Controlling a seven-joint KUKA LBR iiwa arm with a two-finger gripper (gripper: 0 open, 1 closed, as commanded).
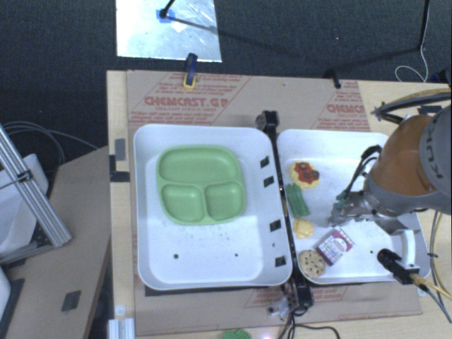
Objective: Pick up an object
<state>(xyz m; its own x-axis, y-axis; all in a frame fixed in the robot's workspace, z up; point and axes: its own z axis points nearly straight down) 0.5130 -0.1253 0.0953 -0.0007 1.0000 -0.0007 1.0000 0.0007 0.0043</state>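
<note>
Your gripper (339, 216) hangs low inside the right bin (357, 145), but you cannot tell how its jaws stand. Just below it lies the small red-and-white packet (334, 246); a cookie (311, 263), a yellow piece (304, 227), a green piece (297, 200) and a pizza slice (304, 174) lie leftward. The left bin (152, 260) holds a green divided tray (201, 183).

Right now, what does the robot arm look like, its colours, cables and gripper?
The arm is grey with a broad orange band just above the wrist. Thin dark cables loop down from the band toward the gripper, which is a small grey metal unit. More pale and yellowish cables curve over the arm near the bench edge. No markings are legible on it.
</note>
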